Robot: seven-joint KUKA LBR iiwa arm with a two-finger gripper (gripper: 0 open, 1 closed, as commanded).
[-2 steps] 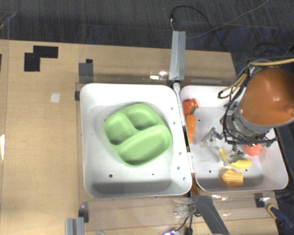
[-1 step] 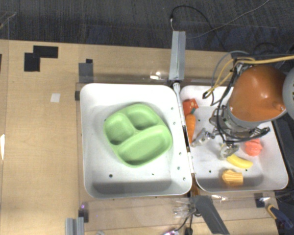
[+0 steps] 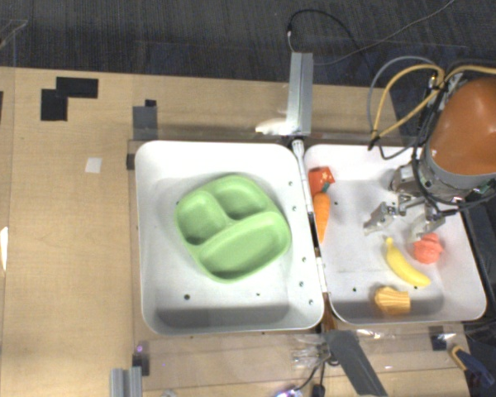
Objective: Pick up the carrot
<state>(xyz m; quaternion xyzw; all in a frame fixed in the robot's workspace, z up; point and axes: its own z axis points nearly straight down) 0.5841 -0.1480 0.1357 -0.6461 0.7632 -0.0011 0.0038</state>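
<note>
The carrot point(image 3: 321, 213) is orange and lies lengthwise along the left wall of the right bin point(image 3: 351, 275), its tip pointing toward the front. A red piece point(image 3: 321, 177) touches its far end. My gripper point(image 3: 407, 215) hangs over the right half of the same bin, well to the right of the carrot. Its fingers point(image 3: 379, 217) are spread open with nothing between them. The grey arm with its orange band point(image 3: 471, 131) comes in from the right.
A yellow banana point(image 3: 406, 264), a red strawberry-like piece point(image 3: 428, 249) and a yellow-orange piece point(image 3: 392, 300) lie below the gripper. The left bin point(image 3: 161, 292) holds a green divided plate point(image 3: 231, 226). Cables point(image 3: 397, 98) loop behind the arm.
</note>
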